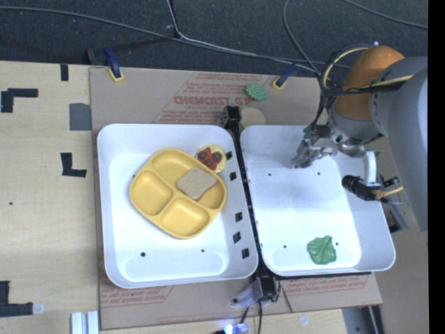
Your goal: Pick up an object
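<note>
**Gripper over the right bin's far end, green piece at the near end**

While the grey arm (410, 117) reached in from the right, its gripper (306, 155) hung low over the far part of the right bin (278, 186); whether its fingers were apart or together could not be told. The left bin (115, 207) held a yellow divided tray (156, 190), set at a slant. A tan flat square (196, 183) lay in the tray's middle, and a small red-and-dark item (211, 157) sat in its far compartment. A green leaf-shaped piece (322, 250) lay near the right bin's near edge, well apart from the gripper. A small green disc (256, 91) rested on the cardboard beyond the bins.
</note>
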{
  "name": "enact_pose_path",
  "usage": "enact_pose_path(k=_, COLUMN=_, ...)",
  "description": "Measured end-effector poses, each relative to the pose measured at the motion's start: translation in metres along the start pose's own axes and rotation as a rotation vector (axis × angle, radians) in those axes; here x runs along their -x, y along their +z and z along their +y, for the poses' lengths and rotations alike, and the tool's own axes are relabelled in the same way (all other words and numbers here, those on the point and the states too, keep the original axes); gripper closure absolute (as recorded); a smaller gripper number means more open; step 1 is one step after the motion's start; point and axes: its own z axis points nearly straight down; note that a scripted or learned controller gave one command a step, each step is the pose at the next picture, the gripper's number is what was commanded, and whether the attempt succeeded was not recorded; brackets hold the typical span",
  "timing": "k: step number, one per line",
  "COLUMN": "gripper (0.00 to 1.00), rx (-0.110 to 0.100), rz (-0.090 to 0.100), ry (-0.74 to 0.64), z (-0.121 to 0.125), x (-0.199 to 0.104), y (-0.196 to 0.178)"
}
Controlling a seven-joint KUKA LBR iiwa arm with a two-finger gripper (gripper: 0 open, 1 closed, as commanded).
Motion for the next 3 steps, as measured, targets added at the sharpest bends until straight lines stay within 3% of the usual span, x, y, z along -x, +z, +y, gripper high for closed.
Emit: enact_pose_path(k=3, gripper=1.0, rx=0.001, rz=0.003, ry=0.001, z=-0.004, x=-0.006, y=-0.162)
